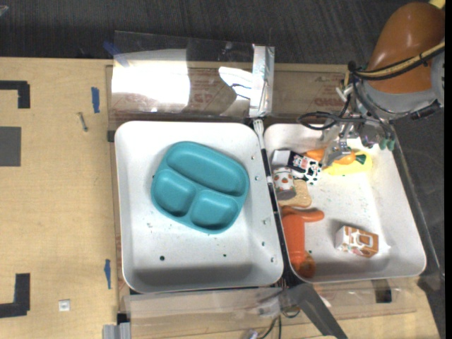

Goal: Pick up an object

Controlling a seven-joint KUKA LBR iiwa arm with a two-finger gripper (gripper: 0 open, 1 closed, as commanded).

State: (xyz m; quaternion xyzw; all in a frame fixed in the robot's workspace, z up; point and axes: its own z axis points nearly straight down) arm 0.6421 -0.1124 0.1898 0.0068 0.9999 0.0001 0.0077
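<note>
A wooden bench seen from above at a slant, bearing two shallow white bins side by side. The left bin [134, 210] holds a teal divided plate [200, 185] with three compartments, lying flat near the bin's middle.

All other places here are given relative to that teal plate. To its right, across the shared rim, sits the right bin [402, 217], which holds the loose objects. Nearest the plate, along the right bin's left wall, an orange cylinder-shaped toy [296, 239] lies lengthwise, its far end level with the plate's lower edge. Just above it rests a small tan piece [299, 195], and above that a small black-and-white patterned item [308, 166]. Farther right of the plate, and a little lower, a small white and orange box [359, 241] lies on the bin floor, well apart from the cylinder.

The grey arm with its orange band [408, 41] enters from the upper right. Its gripper [341, 149] hangs over the upper part of the right bin, right of the plate — directly at a yellow-orange object with a green tip [347, 159]. Whether the jaws are open, closed or gripping that object cannot be told — wires and the wrist hide them.

Behind the plate, at the bench's far side, a clear plastic sheet [183, 76] catches bright glare.
</note>
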